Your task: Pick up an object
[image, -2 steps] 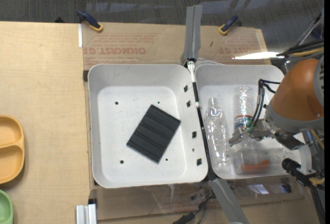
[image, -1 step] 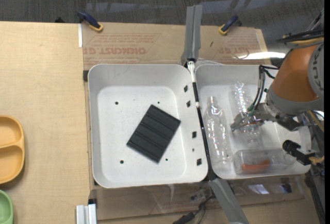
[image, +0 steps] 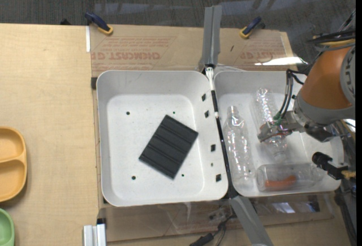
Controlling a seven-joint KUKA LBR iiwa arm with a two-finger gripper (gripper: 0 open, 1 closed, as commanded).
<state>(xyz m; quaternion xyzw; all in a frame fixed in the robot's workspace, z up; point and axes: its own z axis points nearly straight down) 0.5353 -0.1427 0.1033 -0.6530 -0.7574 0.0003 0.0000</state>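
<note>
In the right bin [image: 222,87] lie three clear plastic items. A long bottle [image: 238,140] runs along the left wall. A second bottle [image: 263,104] lies in the middle. A clear container [image: 287,177] with something orange inside rests at the front. My gripper [image: 271,132] reaches in from the right and hangs low over the near end of the middle bottle. The orange-banded wrist [image: 331,83] is above and to its right. A black ridged rectangular pad [image: 168,146] lies flat and tilted in the left bin [image: 103,143].
Brown cardboard [image: 147,50] lies behind the bins with two clamps [image: 99,23] on it. An orange divided plate [image: 11,163] sits at the far left of the wooden bench. A grey bar [image: 212,35] runs between the bins.
</note>
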